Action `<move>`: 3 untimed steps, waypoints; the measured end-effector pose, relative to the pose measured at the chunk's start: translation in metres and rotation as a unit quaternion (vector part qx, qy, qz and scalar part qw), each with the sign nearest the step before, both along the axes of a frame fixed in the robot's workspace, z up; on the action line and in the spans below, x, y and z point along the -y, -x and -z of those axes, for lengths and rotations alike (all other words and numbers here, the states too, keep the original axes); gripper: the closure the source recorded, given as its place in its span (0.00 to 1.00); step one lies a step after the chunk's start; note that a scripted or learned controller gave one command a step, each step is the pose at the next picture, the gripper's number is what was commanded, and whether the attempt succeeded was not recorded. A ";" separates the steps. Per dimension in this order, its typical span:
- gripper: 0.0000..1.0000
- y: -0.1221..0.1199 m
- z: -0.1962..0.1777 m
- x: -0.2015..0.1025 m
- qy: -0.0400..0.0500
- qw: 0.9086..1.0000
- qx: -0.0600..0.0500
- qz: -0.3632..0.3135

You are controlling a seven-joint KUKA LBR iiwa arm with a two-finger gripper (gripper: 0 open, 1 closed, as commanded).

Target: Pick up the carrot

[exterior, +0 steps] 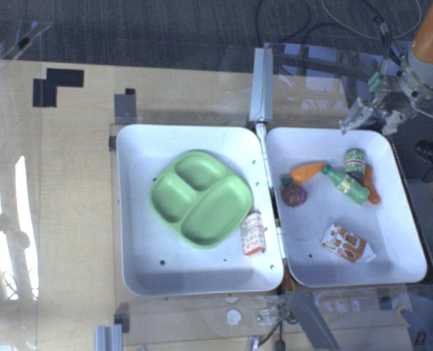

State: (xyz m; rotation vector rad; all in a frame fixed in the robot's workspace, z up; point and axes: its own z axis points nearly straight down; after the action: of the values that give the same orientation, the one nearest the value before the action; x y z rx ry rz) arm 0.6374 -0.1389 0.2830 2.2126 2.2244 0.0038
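Smooth, glossy plastic is seen in the 2 white bins, matt green plastic in the divided plate (left bin), pale wood in the bench.

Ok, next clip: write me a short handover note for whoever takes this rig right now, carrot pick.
Gripper: raised over the far rim of the right bin, nothing between its fingers; whether they are open or shut is unclear from this view.
Carrot: lies in the right bin, far-left part, just above a dark red round item and left of a green bottle.
Also in that bin: a small can, an orange piece partly under the bottle, a flat packet.
Left bin: green divided plate, small carton.
Done: nothing yet. Left: descend, grasp the carrot, lift.
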 end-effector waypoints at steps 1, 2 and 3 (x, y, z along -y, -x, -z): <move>0.00 0.031 0.113 0.012 -0.001 1.000 0.000 0.015; 0.00 -0.007 0.162 0.033 0.006 0.999 0.016 0.037; 0.00 0.012 0.195 -0.041 0.000 0.999 0.003 -0.044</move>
State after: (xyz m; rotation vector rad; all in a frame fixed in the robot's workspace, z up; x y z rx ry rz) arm 0.6257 -0.0981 0.0881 2.1105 2.3175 0.0111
